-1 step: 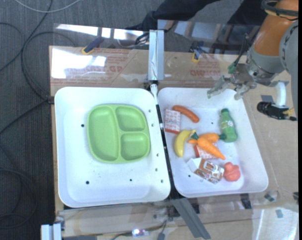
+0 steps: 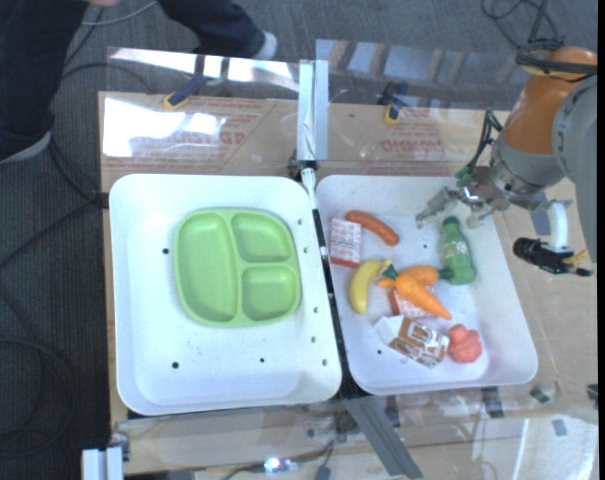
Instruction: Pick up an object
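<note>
The right bin (image 2: 502,358) holds several toy foods: a green bottle (image 2: 456,253), an orange carrot (image 2: 419,290), a yellow banana (image 2: 365,283), a red-orange sausage (image 2: 373,227), a red-and-white packet (image 2: 345,242), a snack packet (image 2: 419,340) and a red strawberry-like piece (image 2: 464,344). My gripper (image 2: 453,204) hangs over the bin's far right part, just above the bottle's cap. Its fingers are spread apart with nothing between them.
The left bin (image 2: 142,368) carries a green three-compartment plate (image 2: 238,267). A clear divider wall (image 2: 312,108) stands behind the bins. A person in dark clothes (image 2: 102,28) stands at the upper left. Cables lie on the floor around the bench.
</note>
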